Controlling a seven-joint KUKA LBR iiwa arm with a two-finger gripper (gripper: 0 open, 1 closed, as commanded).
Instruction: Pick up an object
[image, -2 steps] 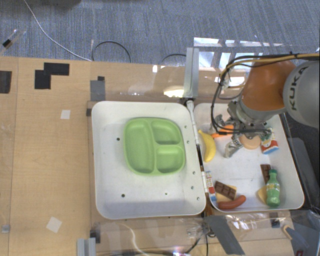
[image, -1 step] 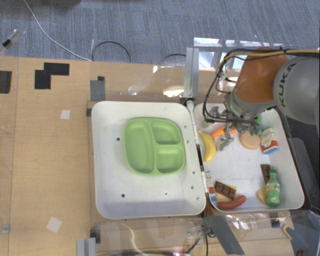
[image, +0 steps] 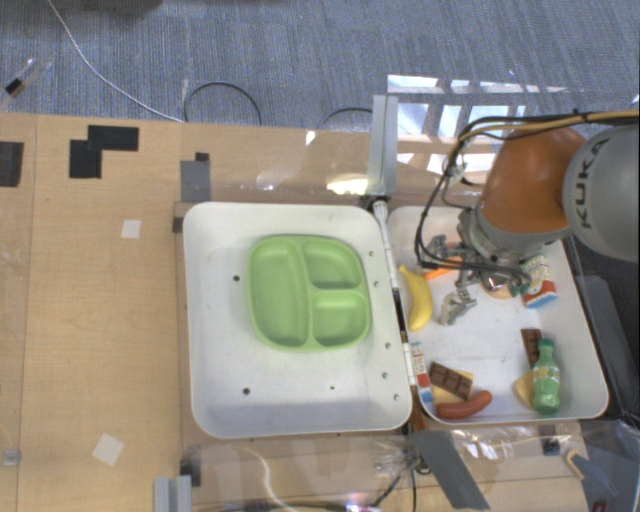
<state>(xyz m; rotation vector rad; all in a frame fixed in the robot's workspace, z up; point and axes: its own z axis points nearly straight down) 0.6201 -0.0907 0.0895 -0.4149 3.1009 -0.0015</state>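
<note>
My gripper (image: 456, 306) hangs low over the right bin (image: 490, 340), just right of a yellow banana (image: 416, 296) that lies along the bin's left wall. Its fingers look slightly apart and I see nothing between them. The bare bin floor is beneath it. Along the front of this bin lie a brown chocolate bar (image: 449, 380) and a red sausage (image: 465, 405). A green bottle (image: 545, 385) lies at the front right beside a small brown block (image: 531, 345). A red, white and blue item (image: 540, 293) sits to the right of the wrist, which partly hides an orange item (image: 440, 268).
The left bin (image: 220, 390) holds a green divided plate (image: 306, 292). A metal divider (image: 396, 310) runs between the two bins. Cables loop from the arm's orange band (image: 530, 185) over the back of the right bin. The wooden bench (image: 90, 330) spreads to the left.
</note>
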